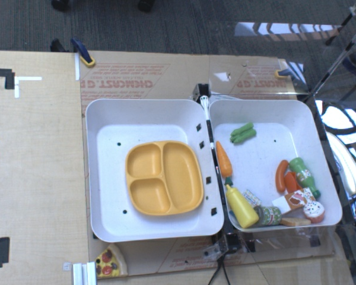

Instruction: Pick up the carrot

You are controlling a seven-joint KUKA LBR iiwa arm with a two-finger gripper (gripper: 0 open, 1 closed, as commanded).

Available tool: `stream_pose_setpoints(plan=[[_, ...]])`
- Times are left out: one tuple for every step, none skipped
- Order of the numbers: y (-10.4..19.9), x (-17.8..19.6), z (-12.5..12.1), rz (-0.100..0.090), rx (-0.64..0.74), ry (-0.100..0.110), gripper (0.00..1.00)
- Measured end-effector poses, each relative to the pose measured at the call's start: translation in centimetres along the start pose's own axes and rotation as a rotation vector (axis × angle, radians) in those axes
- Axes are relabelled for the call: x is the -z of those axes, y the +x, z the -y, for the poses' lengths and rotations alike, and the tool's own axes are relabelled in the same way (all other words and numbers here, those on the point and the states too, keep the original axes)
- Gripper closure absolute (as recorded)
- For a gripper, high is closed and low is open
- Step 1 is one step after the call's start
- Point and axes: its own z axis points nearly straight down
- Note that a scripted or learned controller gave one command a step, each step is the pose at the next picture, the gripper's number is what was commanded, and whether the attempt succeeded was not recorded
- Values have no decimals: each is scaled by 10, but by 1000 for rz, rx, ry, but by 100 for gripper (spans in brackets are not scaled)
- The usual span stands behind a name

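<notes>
Carrot (pixel 223 159) | right bin (pixel 311 129), by left wall | beside yellow bottle (pixel 241 206)

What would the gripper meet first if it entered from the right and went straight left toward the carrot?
Probably the green bottle, then the red sausage. Both lie between the right bin's wall and the carrot. A high path might clear them.

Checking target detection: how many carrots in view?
1. The carrot lies in the right bin, against its left wall, above the yellow bottle. The pile at lower right may hide more.
</notes>
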Motion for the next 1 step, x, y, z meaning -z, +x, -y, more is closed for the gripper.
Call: stream_pose_setpoints(plan=[[0,0,0,0,-1,0,0]])
